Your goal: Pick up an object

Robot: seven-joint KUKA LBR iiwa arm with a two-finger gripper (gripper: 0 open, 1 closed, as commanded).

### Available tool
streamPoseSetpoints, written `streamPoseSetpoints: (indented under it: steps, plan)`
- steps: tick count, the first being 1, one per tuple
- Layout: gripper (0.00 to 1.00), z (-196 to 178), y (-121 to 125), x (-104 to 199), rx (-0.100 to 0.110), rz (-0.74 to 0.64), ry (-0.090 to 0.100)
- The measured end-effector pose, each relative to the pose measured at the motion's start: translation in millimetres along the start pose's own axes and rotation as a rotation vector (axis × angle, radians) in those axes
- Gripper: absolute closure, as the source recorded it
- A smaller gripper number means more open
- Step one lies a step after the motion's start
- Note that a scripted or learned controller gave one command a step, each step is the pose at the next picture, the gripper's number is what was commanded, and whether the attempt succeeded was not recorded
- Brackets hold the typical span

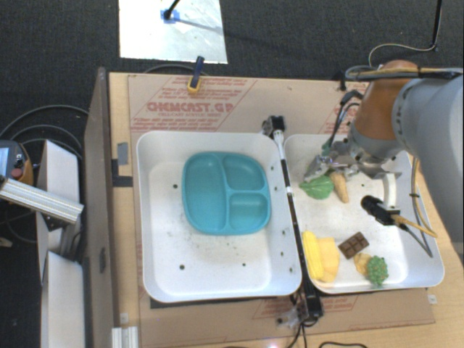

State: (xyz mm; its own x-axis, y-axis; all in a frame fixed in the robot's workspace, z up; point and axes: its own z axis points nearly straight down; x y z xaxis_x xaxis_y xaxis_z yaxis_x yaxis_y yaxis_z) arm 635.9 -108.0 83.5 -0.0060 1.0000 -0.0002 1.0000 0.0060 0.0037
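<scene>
Over the right bin (424, 270), gripper (328, 167) hangs above a green toy (317, 188) at twelve o'clock, poised to grab; jaw state indiscernible.

Two bins are set side by side: a divided tray (225, 193) lies in the left bin (163, 267). In the right bin (428, 267), toy foods are scattered, a leafy piece (317, 188) behind a block (322, 257).

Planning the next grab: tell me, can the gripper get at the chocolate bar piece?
Probably yes: the chocolate bar piece lies uncovered in the right bin, near the gripper, with only the yellow corn cob close alongside.
</scene>
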Motion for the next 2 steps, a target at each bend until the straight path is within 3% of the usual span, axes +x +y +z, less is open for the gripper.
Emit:
streamPoseSetpoints:
  steps: [1,2]
  plan:
    - [0.0,-13,-13,-17,0.002,0.006,-0.001]
    - [0.0,0,-45,-17,0.006,0.005,0.0]
